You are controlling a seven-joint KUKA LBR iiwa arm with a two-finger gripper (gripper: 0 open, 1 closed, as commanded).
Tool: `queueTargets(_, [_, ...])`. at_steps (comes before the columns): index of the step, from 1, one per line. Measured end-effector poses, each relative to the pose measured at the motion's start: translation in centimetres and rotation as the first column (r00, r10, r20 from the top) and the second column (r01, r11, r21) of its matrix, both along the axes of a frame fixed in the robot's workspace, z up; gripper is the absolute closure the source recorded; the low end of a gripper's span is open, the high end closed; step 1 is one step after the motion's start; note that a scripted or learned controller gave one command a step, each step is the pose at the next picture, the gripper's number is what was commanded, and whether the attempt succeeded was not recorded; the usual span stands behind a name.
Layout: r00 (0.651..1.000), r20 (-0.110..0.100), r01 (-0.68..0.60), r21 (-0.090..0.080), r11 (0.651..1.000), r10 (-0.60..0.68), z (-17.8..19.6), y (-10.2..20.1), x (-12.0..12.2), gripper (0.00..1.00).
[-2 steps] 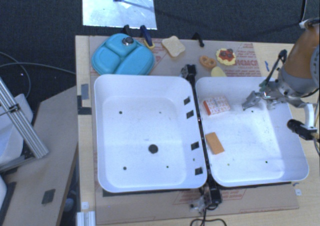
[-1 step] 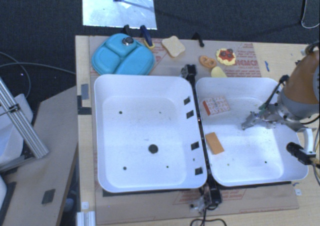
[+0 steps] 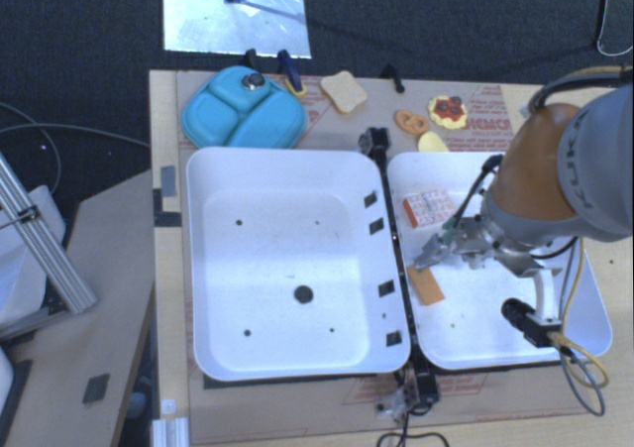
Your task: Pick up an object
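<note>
In the right bin [image 3: 584, 321] lie a white packet with red print [image 3: 427, 207] near the far left corner and an orange block [image 3: 426, 286] by the left wall. My gripper [image 3: 433, 254] hangs low between the two, just above the orange block, at the end of the grey and orange arm [image 3: 540, 182] that covers much of this bin. Whether it touches either object is unclear, and nothing is visibly held in it.
The left bin [image 3: 213, 237] has a small dark spot [image 3: 303, 294] on its floor. Behind the bins lie a blue divided dish [image 3: 243, 110], a toast slice [image 3: 344, 91], a pretzel [image 3: 410, 121], a small pizza toy [image 3: 448, 111] and a yellow piece [image 3: 432, 143].
</note>
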State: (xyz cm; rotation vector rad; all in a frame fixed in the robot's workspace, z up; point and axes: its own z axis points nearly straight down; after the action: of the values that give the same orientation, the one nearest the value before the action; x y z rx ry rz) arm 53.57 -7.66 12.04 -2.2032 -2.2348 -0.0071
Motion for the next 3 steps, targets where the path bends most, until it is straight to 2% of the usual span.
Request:
queueTargets(1, [1.000,0.006,0.014,-0.003,1.000,-0.014,-3.4,-7.7,-1.8,0.00])
queueTargets(2, [1.000,0.016,0.013,-0.011,1.000,-0.012,-2.0,-7.8,-1.5,1.00])
queueTargets(3, [1.000,0.019,0.012,-0.012,1.000,-0.011,-1.0,-7.8,-1.4,1.00])
